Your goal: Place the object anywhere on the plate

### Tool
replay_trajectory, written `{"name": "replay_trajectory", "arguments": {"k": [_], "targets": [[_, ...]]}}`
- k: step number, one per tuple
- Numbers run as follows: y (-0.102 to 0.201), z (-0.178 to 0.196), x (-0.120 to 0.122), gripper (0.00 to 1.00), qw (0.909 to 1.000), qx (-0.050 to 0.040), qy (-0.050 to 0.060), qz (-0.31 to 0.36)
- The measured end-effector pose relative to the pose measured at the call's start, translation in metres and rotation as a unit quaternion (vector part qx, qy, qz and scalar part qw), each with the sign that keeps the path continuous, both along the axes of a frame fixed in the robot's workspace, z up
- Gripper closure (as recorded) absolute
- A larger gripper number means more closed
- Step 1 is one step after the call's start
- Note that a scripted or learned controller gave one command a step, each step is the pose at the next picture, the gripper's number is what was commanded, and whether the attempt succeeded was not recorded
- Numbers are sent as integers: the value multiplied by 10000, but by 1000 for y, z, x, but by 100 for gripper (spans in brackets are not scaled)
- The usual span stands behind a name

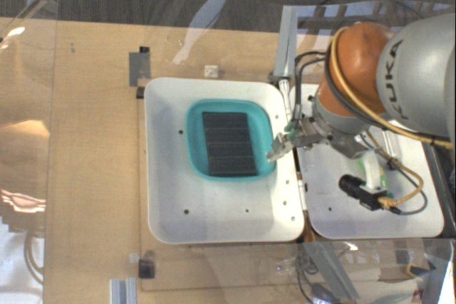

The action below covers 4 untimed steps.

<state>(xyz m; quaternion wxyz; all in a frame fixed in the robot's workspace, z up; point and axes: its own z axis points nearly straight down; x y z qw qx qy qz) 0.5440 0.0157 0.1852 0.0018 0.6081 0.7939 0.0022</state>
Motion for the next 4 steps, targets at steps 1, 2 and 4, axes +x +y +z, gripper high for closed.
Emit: {"name": "replay_trajectory", "arguments": {"k": [1,2,4], "targets": [[0,11,2,100,10000,5,-30,4],[0,11,2,0,10000,4,-30,6],[-24,0,104,0,9999,-7,4,-141]]}}
